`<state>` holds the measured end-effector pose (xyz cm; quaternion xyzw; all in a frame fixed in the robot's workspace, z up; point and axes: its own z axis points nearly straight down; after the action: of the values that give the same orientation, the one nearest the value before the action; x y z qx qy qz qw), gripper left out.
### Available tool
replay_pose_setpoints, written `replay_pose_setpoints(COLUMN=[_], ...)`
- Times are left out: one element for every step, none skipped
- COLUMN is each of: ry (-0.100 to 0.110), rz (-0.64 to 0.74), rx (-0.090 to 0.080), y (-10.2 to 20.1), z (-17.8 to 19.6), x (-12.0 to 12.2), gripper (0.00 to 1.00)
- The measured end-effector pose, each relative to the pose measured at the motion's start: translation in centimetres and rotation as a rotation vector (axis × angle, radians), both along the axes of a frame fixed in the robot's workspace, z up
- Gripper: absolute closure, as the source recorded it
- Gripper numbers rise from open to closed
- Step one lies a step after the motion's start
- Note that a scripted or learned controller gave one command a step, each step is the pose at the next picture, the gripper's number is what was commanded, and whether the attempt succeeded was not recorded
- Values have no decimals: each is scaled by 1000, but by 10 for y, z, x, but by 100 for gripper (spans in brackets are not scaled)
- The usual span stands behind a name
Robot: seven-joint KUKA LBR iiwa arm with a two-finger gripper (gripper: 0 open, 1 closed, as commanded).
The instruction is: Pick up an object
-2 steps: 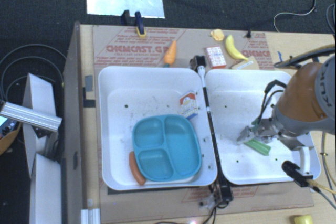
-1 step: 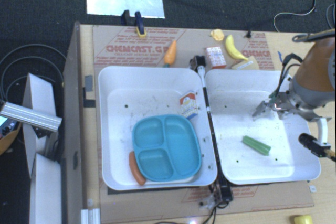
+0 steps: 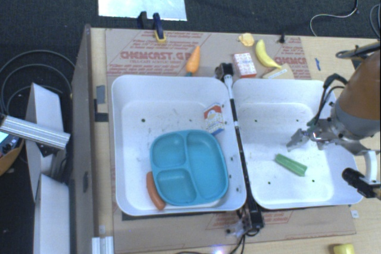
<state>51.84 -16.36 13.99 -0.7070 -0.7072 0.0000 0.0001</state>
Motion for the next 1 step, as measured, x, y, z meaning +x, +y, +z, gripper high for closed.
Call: replay_pose_setpoints(ry=[0], rz=[4], rx=[1], y=[39], z=[-58], x=[-17], gripper=[0])
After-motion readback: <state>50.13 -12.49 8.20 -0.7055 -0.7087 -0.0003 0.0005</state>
